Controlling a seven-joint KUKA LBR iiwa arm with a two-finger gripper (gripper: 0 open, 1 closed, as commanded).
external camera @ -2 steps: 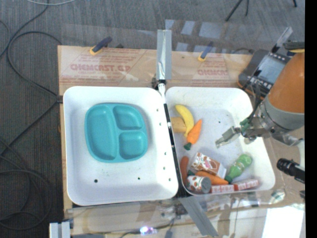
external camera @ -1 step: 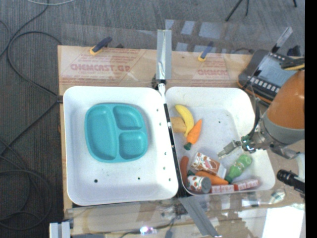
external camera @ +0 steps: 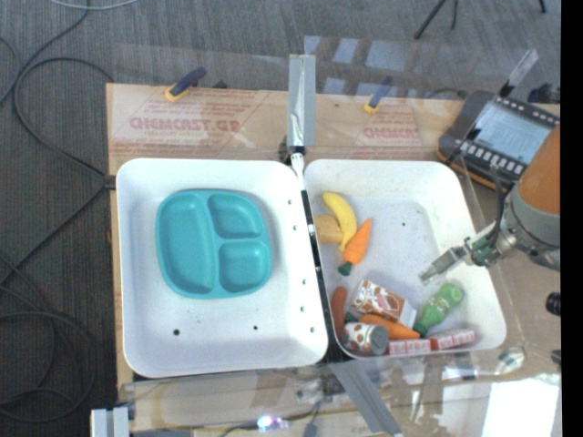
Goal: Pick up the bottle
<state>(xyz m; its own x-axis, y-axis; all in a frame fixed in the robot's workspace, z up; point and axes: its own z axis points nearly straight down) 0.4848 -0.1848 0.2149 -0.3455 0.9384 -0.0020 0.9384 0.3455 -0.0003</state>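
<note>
The claw point(external camera: 437, 267) is blurred, so I cannot tell how it is set. Just at its 6 o'clock lies the green bottle point(external camera: 438, 305), tilted, in the right bin point(external camera: 405, 185), partly behind a red tube point(external camera: 444, 341).

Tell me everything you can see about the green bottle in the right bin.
The green bottle is small, looks like glossy plastic, and has a darker green cap end. It lies on its side, tilted, cap pointing toward the bin's lower left, in the lower right part of the right bin. Its cap end is against an orange carrot. The gripper is just above it and apart from it.
</note>
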